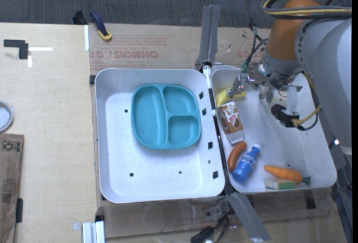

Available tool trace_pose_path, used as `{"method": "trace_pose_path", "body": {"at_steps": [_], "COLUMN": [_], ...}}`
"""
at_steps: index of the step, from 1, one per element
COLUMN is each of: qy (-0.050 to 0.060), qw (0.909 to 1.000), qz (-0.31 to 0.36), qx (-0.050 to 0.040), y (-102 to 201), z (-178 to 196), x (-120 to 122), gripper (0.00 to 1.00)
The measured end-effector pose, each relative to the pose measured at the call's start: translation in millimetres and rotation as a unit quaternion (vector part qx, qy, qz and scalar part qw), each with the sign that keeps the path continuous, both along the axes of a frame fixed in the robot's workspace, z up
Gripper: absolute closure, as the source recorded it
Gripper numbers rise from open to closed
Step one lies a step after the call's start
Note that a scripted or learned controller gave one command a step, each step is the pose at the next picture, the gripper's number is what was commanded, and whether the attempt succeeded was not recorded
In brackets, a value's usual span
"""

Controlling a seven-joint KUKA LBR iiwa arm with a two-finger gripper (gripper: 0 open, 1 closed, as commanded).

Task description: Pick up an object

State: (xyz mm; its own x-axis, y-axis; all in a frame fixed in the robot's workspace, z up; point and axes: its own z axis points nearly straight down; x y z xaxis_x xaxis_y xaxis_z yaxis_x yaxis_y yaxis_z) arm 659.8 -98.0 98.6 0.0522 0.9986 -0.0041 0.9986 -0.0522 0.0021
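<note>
My gripper (239,89) hangs over the far left corner of the right bin (313,141), at the end of the grey arm with its orange band (288,24). Just under and left of it lies a yellow object (223,96), partly covered by the gripper. Nearer along the bin's left wall are a small printed carton (231,119), a red-orange sausage (236,155) and a blue bottle (246,162). An orange carrot (284,172) and a pale green block (278,184) lie at the near edge.
The left bin (112,180) holds a teal divided plate (166,116). A metal post (210,35) rises at the far end of the wall between the bins. Black cables (285,116) dangle from the wrist over the right bin.
</note>
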Motion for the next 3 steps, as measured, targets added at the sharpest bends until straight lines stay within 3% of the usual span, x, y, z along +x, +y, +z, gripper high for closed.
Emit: {"method": "trace_pose_path", "body": {"at_steps": [1, 2, 3], "qy": [0.0, 0.0, 0.0], "qw": [1.0, 1.0, 1.0], "qz": [0.0, 0.001, -0.007], "qx": [0.0015, 0.0015, 0.001], "y": [1.2, 1.2, 1.6], "z": [9.7, 9.4, 0.4], "x": [0.6, 0.4, 0.5], "gripper": [1.0, 0.0, 0.0]}}
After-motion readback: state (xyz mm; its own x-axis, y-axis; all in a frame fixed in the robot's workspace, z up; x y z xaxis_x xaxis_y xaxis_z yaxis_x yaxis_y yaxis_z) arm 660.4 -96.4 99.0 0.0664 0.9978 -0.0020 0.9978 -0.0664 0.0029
